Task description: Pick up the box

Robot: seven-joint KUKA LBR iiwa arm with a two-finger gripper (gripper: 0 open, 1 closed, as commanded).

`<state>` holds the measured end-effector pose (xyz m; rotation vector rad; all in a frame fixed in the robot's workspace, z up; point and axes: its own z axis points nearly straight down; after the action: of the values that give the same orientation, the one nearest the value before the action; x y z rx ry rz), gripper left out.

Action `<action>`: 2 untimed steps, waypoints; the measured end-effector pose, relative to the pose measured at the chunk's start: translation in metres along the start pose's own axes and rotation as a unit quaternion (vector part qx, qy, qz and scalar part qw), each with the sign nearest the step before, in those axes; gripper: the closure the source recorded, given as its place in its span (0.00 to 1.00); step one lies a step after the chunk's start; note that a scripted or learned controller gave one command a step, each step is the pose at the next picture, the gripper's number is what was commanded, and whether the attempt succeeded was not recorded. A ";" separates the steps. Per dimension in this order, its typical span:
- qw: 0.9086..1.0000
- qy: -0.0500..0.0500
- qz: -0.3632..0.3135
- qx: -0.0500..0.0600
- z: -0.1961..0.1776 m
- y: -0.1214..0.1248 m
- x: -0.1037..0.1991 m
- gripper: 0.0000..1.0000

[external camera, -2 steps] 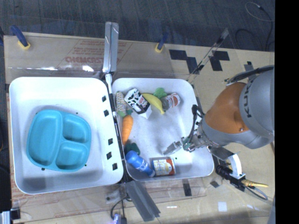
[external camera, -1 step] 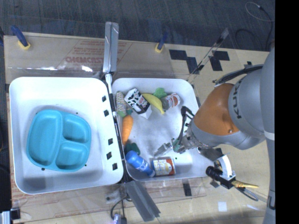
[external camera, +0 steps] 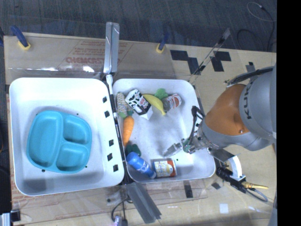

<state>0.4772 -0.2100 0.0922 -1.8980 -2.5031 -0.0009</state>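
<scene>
— Hovering low over the right bin (external camera: pixel 200 166), jaws (external camera: pixel 181 147) apparently empty, parted or not I cannot tell.
— And the box (external camera: pixel 138 101)?
— Tilted against the banana (external camera: pixel 156 103), well apart, likely awaiting approach.

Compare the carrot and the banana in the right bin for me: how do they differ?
The carrot is orange, straight and tapered, lying along the bin's left wall. The banana is yellow and curved, lying near the back beside the black-and-white box. Both lie flat in the right bin, apart from the gripper.

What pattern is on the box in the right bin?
Black-and-white cow patches on the box, seen in the camera view.
</scene>
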 end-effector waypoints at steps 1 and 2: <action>1.000 0.000 -0.002 0.000 -0.010 0.001 0.001 1.00; 1.000 0.000 -0.002 0.000 -0.010 0.001 0.001 0.00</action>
<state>0.4777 -0.2092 0.1019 -1.8914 -2.5070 -0.0010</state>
